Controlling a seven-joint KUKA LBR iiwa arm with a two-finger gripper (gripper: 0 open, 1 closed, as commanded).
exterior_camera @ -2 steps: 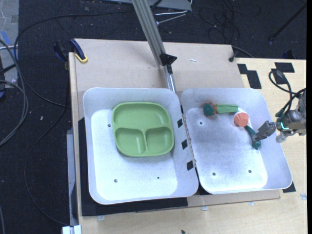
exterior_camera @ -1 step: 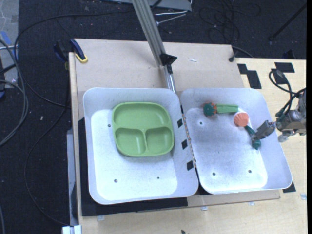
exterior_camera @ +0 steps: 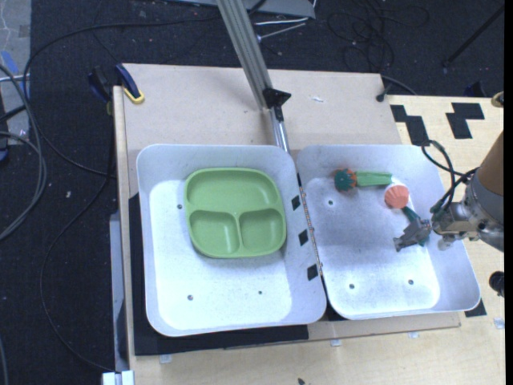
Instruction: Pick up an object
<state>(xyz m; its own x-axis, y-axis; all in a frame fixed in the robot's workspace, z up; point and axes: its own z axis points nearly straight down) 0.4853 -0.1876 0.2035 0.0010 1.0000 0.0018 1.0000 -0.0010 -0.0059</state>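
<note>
- A dark floor strewn with black cables surrounds a pale wooden desk [exterior_camera: 200, 107], and a metal pole slants down from the top toward the middle of it.
- Two shallow white bins sit side by side on the desk: the left bin [exterior_camera: 224, 295] and the right bin [exterior_camera: 377, 283], their inner rims touching.
- In the left bin lies a green divided plate [exterior_camera: 236, 212], resting flat toward the upper part and well apart from everything else.
- The arm [exterior_camera: 489, 203] reaches in from the right edge, low over the right bin.
- The gripper [exterior_camera: 413, 236] hangs near the middle of the right bin; its small dark fingers are too blurred for me to say whether they stand apart or together, and I see nothing between them.
- A green stick-like toy with a teal and orange end [exterior_camera: 362, 180] lies near the top of the right bin.
- A small pinkish-orange round piece [exterior_camera: 396, 196] sits just beside it and is nearest the gripper, just above it.
- I judge this the approach step, with no pick made yet.
- The next move likely calls for shifting up toward the round piece, centering over it, then lowering and closing.
</note>
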